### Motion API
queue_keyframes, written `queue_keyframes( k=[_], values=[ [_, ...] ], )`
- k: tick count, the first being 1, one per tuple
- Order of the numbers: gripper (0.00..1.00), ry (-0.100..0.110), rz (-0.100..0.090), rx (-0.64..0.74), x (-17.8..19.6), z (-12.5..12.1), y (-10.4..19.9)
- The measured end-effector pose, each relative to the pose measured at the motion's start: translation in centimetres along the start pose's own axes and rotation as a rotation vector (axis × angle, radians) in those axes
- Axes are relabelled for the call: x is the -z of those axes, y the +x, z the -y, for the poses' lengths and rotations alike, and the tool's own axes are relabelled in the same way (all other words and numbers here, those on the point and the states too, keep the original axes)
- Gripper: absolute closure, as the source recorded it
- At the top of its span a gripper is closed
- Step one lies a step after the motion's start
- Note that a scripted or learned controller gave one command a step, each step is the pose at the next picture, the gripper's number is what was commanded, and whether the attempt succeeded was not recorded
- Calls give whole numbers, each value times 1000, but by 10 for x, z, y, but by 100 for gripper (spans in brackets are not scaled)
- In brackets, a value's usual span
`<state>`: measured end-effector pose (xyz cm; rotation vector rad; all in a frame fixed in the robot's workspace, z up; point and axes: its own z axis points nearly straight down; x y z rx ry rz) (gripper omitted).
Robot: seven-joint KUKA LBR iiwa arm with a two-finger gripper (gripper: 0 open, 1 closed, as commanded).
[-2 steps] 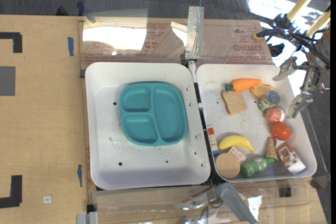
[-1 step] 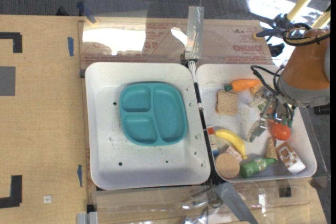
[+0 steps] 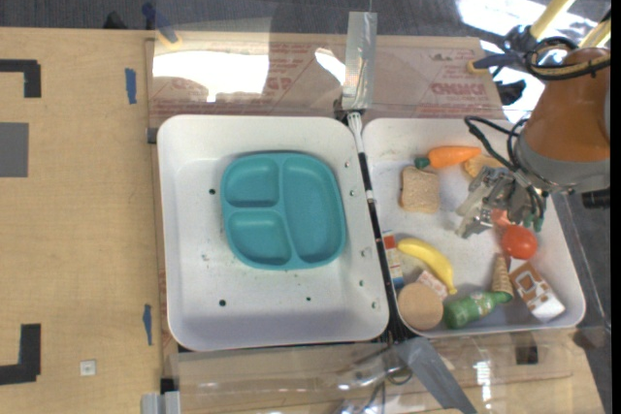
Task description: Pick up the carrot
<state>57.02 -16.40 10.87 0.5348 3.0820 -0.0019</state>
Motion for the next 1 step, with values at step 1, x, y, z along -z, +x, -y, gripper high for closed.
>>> queue_keyframes(
  k=[1],
  values=[
    [100, 1, -12, -129, 9, 3, 32]
  ],
)
